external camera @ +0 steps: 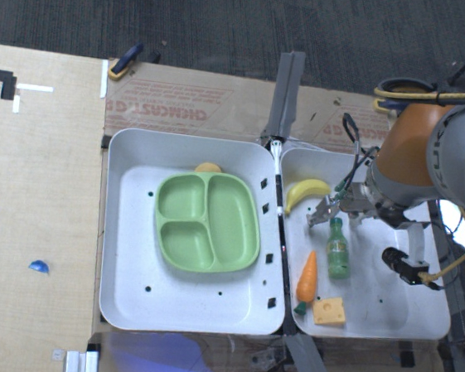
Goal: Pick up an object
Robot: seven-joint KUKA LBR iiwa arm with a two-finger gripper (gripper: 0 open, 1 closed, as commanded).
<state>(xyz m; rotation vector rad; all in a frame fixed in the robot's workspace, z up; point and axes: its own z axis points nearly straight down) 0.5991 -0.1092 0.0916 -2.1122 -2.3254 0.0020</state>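
The gripper (332, 211) was seen low over the far half of the right bin (384, 323), at the end of the arm (424, 149), which was cut off by the frame's right side. How far the gripper stood open could not be told, since its tip was blurred and merged with the wrist parts around it; nothing could be made out in its grasp. A green bottle (338, 253) was laid on the bin floor with its cap just beside the gripper; whether the two touched could not be judged. A banana (307, 191) was found to the left of the gripper, near the bin's left wall. A carrot (308, 277) was placed just left of the bottle, and a yellow block (329, 311) close to the carrot's thicker end. In the left bin (127, 236) a green divided plate (208, 222) was set, and behind its far rim a small orange thing (208, 168) was largely hidden, its kind not to be made out. A small blue item (38, 266) on the table (32, 183) was too small to identify.
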